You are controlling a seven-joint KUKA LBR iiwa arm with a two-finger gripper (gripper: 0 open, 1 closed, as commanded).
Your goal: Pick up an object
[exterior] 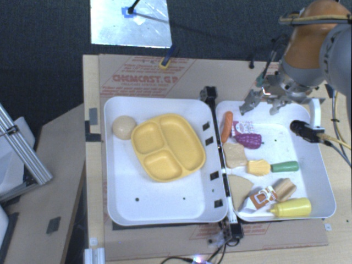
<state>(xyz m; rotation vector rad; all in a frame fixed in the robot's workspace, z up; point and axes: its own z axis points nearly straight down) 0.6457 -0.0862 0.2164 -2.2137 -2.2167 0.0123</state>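
I see the two-finger gripper [263, 101] spread and gripping nothing, hanging over the right white bin [324, 183] at upper right, grey arm [316, 43] bent above. Below-left lie the orange plastic carrot [226, 126] and purple toy grapes [250, 141]. Centre-left, a yellow sectioned plate [168, 146].

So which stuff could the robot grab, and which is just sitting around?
For the job:
hand
carrot
purple grapes
brush with green handle
yellow bottle

Just lying about:
yellow divided tray
beige ball
foil sheet
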